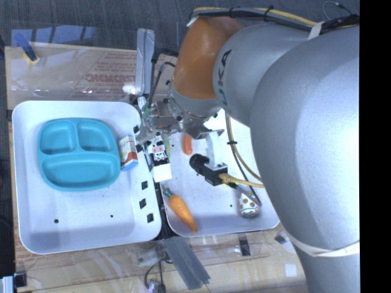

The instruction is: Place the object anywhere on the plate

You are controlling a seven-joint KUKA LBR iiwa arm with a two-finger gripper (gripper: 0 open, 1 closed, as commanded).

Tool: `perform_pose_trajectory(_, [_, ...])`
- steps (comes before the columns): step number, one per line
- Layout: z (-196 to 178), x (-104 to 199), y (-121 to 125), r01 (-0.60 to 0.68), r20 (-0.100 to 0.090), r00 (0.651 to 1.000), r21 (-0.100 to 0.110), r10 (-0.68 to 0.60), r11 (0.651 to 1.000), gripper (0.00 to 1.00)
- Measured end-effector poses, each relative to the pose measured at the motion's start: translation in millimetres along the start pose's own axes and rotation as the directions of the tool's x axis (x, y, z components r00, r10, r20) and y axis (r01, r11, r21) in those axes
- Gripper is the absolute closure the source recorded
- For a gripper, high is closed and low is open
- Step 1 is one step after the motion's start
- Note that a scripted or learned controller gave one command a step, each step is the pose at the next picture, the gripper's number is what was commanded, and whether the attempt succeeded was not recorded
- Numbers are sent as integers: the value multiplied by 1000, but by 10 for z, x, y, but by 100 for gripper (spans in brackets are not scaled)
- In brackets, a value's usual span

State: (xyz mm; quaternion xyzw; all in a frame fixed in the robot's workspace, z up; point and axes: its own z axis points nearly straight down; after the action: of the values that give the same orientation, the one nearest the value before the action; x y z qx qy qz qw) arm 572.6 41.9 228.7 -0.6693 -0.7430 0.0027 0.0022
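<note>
Camera view: two white bins are seen side by side on the bench. In the left bin (36,224) a blue divided plate (78,152) is laid toward the far left. A small carton (127,151) with an orange and white label is found just beside the plate's right edge, leaning against the bin's right wall. The arm (293,121) is extended from the right over the right bin (214,221), and the gripper (157,144) is hung above the divide between the bins, near the carton. Whether anything is pinched cannot be told. In the right bin, a carrot (181,211) is laid near the front left, and a small can (248,207) near the front right.
</note>
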Motion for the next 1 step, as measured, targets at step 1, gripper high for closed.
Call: perform_pose_trajectory(1, [395, 317, 640, 98, 0, 995, 0, -98, 995, 100])
